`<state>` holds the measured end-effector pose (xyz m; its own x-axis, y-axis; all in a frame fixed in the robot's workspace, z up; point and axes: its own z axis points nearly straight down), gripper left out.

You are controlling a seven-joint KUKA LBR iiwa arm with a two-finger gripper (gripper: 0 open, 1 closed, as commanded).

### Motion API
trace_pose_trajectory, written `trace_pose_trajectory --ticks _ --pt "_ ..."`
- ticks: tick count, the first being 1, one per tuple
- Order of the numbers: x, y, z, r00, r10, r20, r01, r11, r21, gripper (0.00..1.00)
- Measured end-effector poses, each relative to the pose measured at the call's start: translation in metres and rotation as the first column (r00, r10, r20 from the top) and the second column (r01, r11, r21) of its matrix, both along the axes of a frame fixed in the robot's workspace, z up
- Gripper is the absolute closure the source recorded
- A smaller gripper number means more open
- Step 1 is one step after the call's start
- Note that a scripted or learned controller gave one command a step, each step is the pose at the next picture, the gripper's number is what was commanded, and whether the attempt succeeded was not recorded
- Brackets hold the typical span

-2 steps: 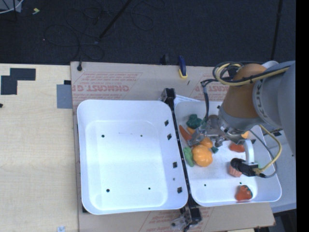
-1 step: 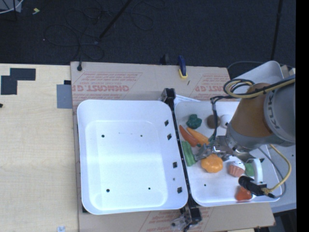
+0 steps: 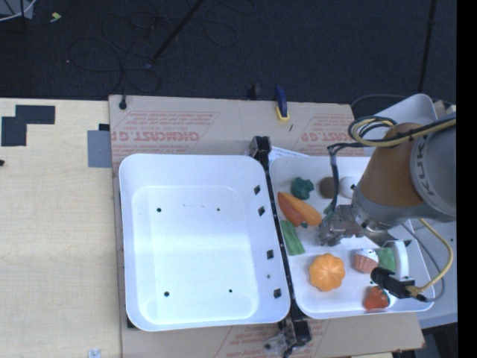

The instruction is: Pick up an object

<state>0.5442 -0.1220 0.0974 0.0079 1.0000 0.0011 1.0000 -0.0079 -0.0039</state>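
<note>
Two bins on bench (image 3: 59, 237): left bin (image 3: 134, 237) at 9 o'clock, right bin (image 3: 302, 293) at 3 holding pumpkin (image 3: 326, 271), carrot (image 3: 298, 209).

The bench (image 3: 52, 222) has a pale wood-grain top with dark rectangular patches near its far left edge. A brown cardboard sheet (image 3: 194, 125) with red print lies flat on it. Two shallow white bins rest side by side on the cardboard, the left bin (image 3: 127, 237) touching the right bin (image 3: 328, 310).

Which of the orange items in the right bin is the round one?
The orange pumpkin-like ball near the bin's front, below the gripper. The other orange item, the carrot-like piece, is long and lies further back beside the divider.
</note>
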Motion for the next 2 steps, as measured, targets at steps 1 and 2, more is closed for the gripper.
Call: trace_pose_trajectory --ticks 1,2 --pt "0.0 0.0 0.0 1.0 0.0 0.0 0.0 1.0 0.0 0.0" --pt "-0.055 -0.016 -0.01 1.0 0.007 -0.002 -0.007 1.0 0.001 0.0"
